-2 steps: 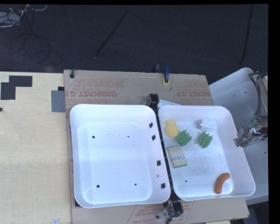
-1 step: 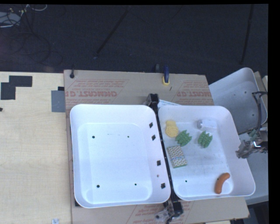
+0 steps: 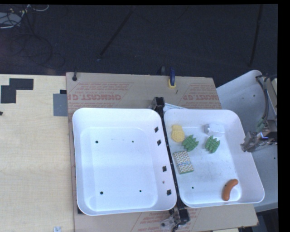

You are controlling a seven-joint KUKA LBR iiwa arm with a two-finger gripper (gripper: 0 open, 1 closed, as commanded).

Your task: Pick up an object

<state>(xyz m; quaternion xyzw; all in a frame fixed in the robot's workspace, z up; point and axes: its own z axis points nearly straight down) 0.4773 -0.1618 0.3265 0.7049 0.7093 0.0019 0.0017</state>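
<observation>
1. Cardboard sheet (image 3: 113,90) under the bins carries mirrored red print, unreadable.
2. Left bin (image 3: 84,136).
3. Right bin (image 3: 244,149) holds a yellow piece (image 3: 177,133), two green spiky toys (image 3: 190,143) (image 3: 212,144), a patterned packet (image 3: 183,162) and an orange sausage (image 3: 229,189) (near the front-right corner).
4. Gripper (image 3: 253,141) sits just outside the right rim; its state cannot be told.

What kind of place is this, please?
Probably a robotics lab test bench: two shallow white bins clipped side by side on cardboard, small toy-like objects such as an orange sausage, and loose cables behind.
</observation>
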